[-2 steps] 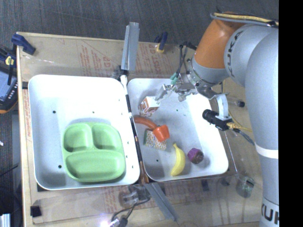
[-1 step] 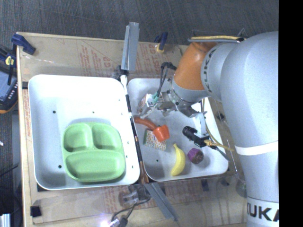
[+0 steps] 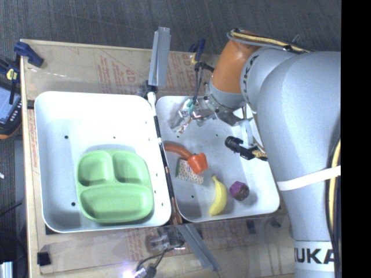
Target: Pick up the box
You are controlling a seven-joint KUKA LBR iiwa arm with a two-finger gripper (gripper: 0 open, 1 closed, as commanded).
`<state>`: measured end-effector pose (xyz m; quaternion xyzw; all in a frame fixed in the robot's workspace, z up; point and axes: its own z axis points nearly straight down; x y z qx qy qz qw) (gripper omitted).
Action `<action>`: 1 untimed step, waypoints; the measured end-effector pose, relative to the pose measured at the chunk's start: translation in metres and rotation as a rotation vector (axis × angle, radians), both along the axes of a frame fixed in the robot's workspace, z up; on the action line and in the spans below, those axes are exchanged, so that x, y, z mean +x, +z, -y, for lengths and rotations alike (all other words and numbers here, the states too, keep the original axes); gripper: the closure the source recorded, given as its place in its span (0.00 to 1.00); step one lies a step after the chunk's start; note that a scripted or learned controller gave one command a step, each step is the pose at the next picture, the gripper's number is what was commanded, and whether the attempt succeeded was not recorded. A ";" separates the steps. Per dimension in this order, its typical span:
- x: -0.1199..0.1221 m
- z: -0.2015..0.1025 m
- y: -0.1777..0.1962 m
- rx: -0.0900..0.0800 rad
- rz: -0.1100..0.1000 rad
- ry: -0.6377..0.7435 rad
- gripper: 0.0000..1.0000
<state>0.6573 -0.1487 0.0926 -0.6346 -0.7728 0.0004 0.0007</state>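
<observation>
The box (image 3: 187, 172) is a small flat carton with a speckled pattern. It lies near the left wall of the right bin (image 3: 264, 201), partly under the orange head of a scoop-like tool (image 3: 186, 155). My gripper (image 3: 181, 119) hangs over the far left corner of the same bin, well behind the box and apart from it. Nothing shows between the gripper and the bin floor there.
A yellow banana (image 3: 218, 196) and a purple plum-like fruit (image 3: 239, 190) lie at the front of the right bin. The left bin (image 3: 52, 114) holds a green divided plate (image 3: 115, 187). The arm's bulky grey body overhangs the right bin's right side.
</observation>
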 end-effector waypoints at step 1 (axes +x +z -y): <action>-0.085 -0.001 0.016 0.000 -0.001 0.017 0.00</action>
